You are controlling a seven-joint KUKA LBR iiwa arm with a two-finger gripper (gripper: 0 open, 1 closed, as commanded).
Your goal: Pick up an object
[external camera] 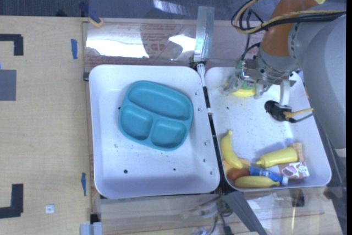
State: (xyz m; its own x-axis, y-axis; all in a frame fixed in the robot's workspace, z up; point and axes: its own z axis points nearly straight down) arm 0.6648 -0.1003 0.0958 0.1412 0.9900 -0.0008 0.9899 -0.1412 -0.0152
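A bulky grey arm (pixel 324 58) bears an orange band (pixel 286 22) above its wrist, black-and-yellow cables (pixel 258 8) looping just beyond it.

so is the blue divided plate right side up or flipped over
Right side up: the blue three-compartment plastic plate shows its hollow sections facing up, lying flat in the left white bin.

Two white bins (pixel 104 135), speckled with small dark spots. Teal-blue three-compartment plate (pixel 156 114) in the left bin. Yellow bananas (pixel 231 152) at the right bin's (pixel 316 135) near-left corner, beside a yellow bottle (pixel 278 157), something red-orange and a blue-and-white tube. Orange band on grey arm (pixel 286 19). Pale wood bench (pixel 41 135) with black marks and blue tape.
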